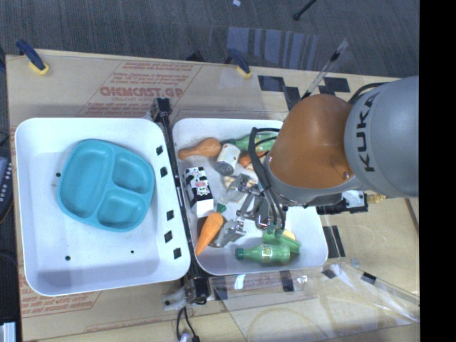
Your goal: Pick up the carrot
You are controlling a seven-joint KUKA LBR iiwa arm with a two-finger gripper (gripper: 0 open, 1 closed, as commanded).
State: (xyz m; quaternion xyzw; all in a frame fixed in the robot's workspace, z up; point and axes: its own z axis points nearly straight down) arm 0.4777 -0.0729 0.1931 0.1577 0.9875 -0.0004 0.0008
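The orange carrot lies tilted in the right bin, near its front left corner, with its tip pointing at the front wall. My gripper hangs low over the bin just to the right of the carrot. It is open, and one fingertip is close to the carrot's thick end. Nothing sits between the fingers. The arm's orange band and grey wrist hide the bin's right half.
A green bottle lies just in front of the gripper. A brown drumstick, a black-and-white block and several small items crowd the back of the bin. A blue divided plate sits in the left bin.
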